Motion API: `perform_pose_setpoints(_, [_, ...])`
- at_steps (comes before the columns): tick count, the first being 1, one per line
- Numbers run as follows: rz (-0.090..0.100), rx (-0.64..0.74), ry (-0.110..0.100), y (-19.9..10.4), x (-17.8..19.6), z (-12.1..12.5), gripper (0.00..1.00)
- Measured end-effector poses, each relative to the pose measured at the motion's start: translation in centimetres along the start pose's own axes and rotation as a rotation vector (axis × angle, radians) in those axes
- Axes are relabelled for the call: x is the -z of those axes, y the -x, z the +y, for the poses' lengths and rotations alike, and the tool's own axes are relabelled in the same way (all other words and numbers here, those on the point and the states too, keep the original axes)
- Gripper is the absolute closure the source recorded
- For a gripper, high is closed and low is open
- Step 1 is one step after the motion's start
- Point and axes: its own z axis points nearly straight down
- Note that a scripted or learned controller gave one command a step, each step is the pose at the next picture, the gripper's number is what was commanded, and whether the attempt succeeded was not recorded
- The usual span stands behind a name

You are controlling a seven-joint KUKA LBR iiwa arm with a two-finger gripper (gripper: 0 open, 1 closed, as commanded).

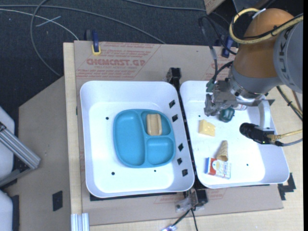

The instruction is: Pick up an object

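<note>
Lying in the right bin (269, 170), one small teal object (227, 113) sits at the lower tip of the gripper (212, 109), just beside it or touching it; it looks rounded and glossy, and part of it is hidden by the metal, so its exact shape cannot be told. Whether the jaws are released or clenched cannot be told from this slant, and nothing can be seen between them. Three more things share that bin: one pale yellow wedge (207, 127) with flat faces, just below the gripper; one tan cone (222, 150) with a ribbed, wafer-like surface, lying on its side near the wedge; and one small flat carton (218, 168) printed in red, white and blue, its print too small to read, just beside the cone's wide end. The left bin (91, 129) holds one smooth blue plate (127, 138) with three compartments, and one tan rounded block (154, 124) rests in the upper right compartment. Both bins are shallow, white and glossy, with rounded corners, standing side by side on the bench (72, 129), whose brown sheet bears red lettering that reads "CHEMCAST GP". One grey arm (262, 57) with an orange band reaches in from the right.
</note>
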Motion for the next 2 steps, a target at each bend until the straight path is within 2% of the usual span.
perform_pose_setpoints(2, [0.000,-0.001,-0.002,-11.3,-1.4,2.3,1.00])
